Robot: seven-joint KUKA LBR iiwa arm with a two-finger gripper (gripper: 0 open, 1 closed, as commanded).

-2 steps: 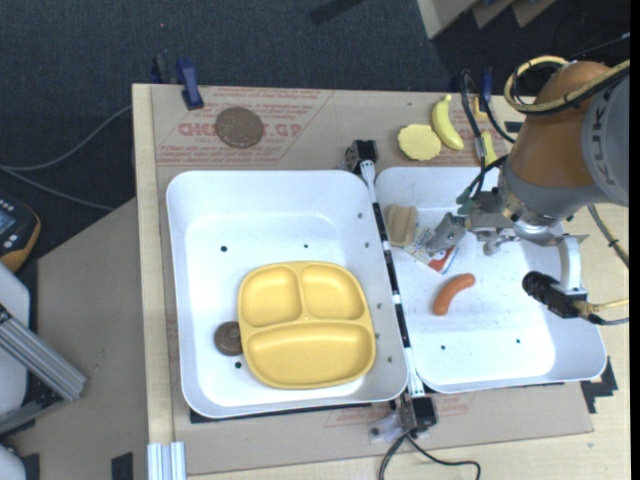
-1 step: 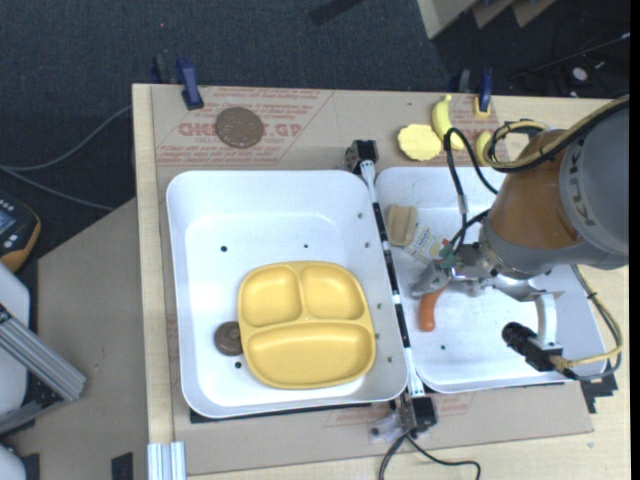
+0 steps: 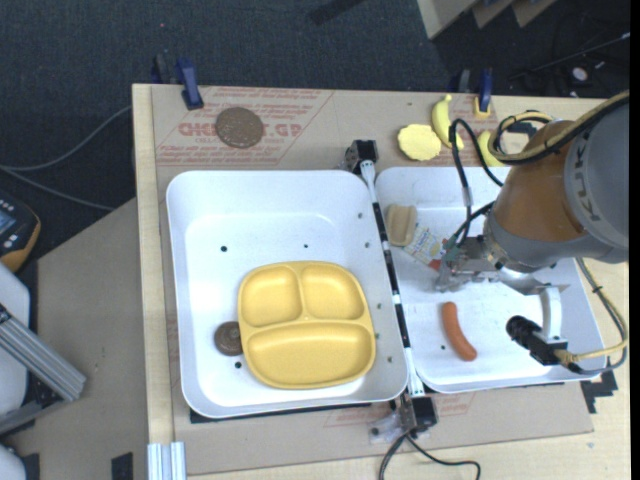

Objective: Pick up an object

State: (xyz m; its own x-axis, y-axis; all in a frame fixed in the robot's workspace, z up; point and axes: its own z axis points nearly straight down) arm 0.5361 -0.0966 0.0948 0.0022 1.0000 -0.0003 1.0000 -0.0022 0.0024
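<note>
My gripper (image 3: pixel 448 271) hangs low over the middle of the right bin (image 3: pixel 570 363), at the end of the grey and orange arm. Just below it an orange-red sausage (image 3: pixel 459 330) lies on the bin floor, apart from the gripper. A tan block (image 3: pixel 402 224) and a small pale packet (image 3: pixel 424 242) sit up and left of the gripper, near the bin's left wall. In the left bin (image 3: pixel 200 218), a yellow divided plate (image 3: pixel 303 323) has a brown round piece (image 3: pixel 228 338) at its left edge.
On the board behind the bins lie a brown disc (image 3: pixel 239 126), a yellow lump (image 3: pixel 420 141) and a small banana (image 3: pixel 442 116). A black clip (image 3: pixel 361 153) sits where the two bins meet at the back.
</note>
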